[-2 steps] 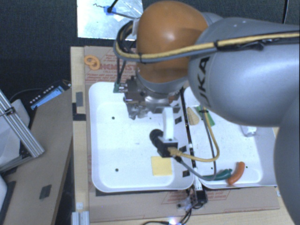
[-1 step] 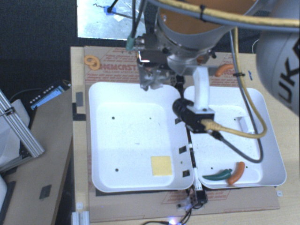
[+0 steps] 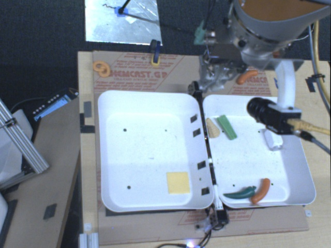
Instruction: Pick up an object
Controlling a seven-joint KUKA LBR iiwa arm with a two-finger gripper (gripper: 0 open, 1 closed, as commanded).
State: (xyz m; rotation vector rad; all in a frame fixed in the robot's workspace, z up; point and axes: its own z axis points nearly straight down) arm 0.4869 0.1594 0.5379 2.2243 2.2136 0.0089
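Both bins are white: the left bin [image 3: 111, 138] holds a pale yellow square [image 3: 178, 182]. The right bin [image 3: 297, 174] holds a green block [image 3: 226, 127], a tan piece [image 3: 213, 128], a teal pepper [image 3: 240, 192] and an orange sausage [image 3: 260, 190].

Bins [image 3: 150, 99] — smooth white plastic

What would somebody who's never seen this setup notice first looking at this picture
The big grey arm with its orange band looms over the top right, above the right white bin. That bin holds a flat green strip beside a beige wedge near its upper left, and an orange sausage-shaped piece by a dark green pepper-like piece at its lower edge. A yellow square sponge lies in the left white bin.
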